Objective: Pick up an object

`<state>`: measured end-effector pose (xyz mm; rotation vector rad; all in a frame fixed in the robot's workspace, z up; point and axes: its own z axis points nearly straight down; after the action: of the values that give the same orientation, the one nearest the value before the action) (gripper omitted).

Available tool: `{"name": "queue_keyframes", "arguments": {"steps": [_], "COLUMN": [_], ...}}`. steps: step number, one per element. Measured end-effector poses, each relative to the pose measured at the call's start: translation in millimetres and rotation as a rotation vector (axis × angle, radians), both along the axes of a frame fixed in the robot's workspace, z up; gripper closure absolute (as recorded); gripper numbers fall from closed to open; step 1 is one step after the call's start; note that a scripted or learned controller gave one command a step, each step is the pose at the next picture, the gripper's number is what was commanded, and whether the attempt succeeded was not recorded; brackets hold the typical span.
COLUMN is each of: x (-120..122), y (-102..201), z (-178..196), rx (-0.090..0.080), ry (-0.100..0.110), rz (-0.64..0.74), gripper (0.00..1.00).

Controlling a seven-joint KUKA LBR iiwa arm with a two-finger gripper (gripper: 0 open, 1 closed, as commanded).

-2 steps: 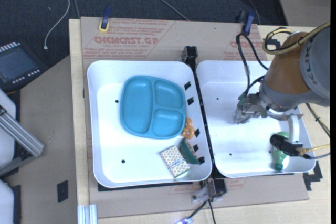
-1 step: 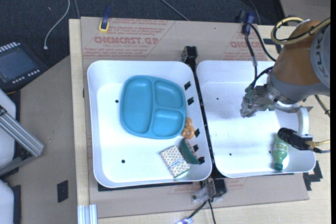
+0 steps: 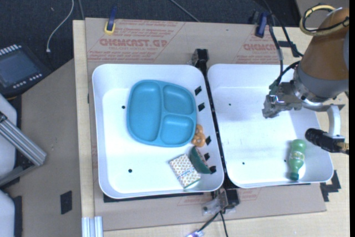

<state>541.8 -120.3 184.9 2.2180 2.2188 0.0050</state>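
The right shallow white bin (image 3: 244,119) has wide bare floor across its left and middle. The grey metal hand (image 3: 273,106) hangs over its far right part; whether it is open or closed cannot be told. A green plastic bottle (image 3: 296,159) lies near the bin's near right rim, apart from the hand. In the left white bin (image 3: 111,136), a blue divided plastic plate (image 3: 162,112) fills the centre, with a patterned packet (image 3: 184,170) and a dark green piece (image 3: 199,161) crowding the near right corner.
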Motion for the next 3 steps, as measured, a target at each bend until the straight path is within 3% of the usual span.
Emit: {"name": "queue_keyframes", "arguments": {"steps": [1, 2, 3], "x": [1.4, 0.9, 15.8], "y": [-0.1, 59.2, 115.7], "z": [37.8, 43.8, 51.0], "rx": [0.0, 0.004, 0.003], "ry": [0.0, 0.005, 0.003], "rz": [0.001, 0.006, 0.007], "gripper": [1.0, 1.0, 1.0]}}
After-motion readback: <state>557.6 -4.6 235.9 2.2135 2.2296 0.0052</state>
